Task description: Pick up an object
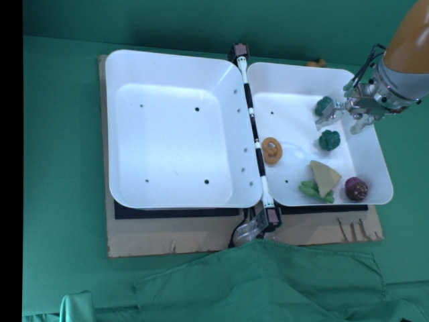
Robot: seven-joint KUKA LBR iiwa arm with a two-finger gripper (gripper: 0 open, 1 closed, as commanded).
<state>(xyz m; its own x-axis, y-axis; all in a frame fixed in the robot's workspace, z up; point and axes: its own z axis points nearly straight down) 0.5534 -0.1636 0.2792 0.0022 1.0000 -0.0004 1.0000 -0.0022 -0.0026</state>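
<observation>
My gripper (344,115) hangs at the right side of the frame, over the upper part of the right bin (288,79). Its two fingers are spread apart and nothing is between them. One fingertip is just beside the upper green broccoli piece (324,105), at its right edge, perhaps touching it; from this slanted view I cannot say if the tip is at the same height as the piece or above it.

The things I could take are all in the right bin. A second green broccoli piece (329,139) lies just below the first one. Toward the bin's left wall lies an orange ring (271,150) like a small pretzel. In the lower right part there is a yellow wedge (325,177), lying partly on a green leafy piece (310,190), and a dark red ball (356,188) is near the lower right corner. The left bin (174,129) takes the middle of the frame.

I judge the upper broccoli piece as my target, because it is nearest. It looks like a toy food: light, quite stiff, with a bumpy top. Such a thing should not break, but it can easily roll or slide away on the smooth white floor if one finger pushes it first. I would centre the fingers over it and close across its widest part, low on the body.
</observation>
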